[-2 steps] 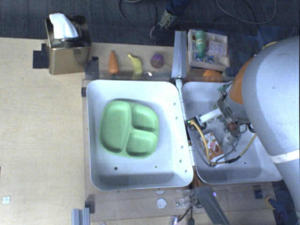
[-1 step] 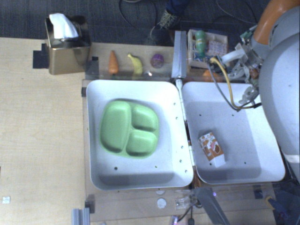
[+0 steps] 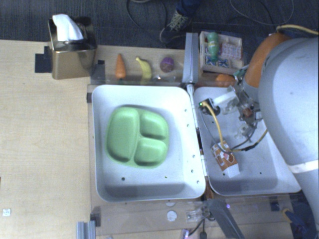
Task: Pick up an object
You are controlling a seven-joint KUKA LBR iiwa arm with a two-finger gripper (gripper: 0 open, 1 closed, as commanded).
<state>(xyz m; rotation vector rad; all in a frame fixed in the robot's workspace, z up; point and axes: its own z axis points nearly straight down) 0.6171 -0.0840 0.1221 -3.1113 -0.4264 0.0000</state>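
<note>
Both bins are plain white: the left bin (image 3: 102, 133) carries a pale green divided plate (image 3: 138, 136), and the right bin (image 3: 259, 176) holds a small orange-and-white packet (image 3: 225, 158). The worktop (image 3: 42, 143) is light tan wood, and the floor (image 3: 119, 9) behind it is dark blue-grey carpet with a fine weave. Along the back edge sit an orange carrot (image 3: 119, 66), a yellow banana (image 3: 144, 67) and a purple ball (image 3: 167, 64). The tissue box (image 3: 70, 54) is brassy gold with white tissue poking out. The arm (image 3: 291, 108) is pale grey with an orange band, and a yellow cable (image 3: 218, 122) curls below it.
</note>
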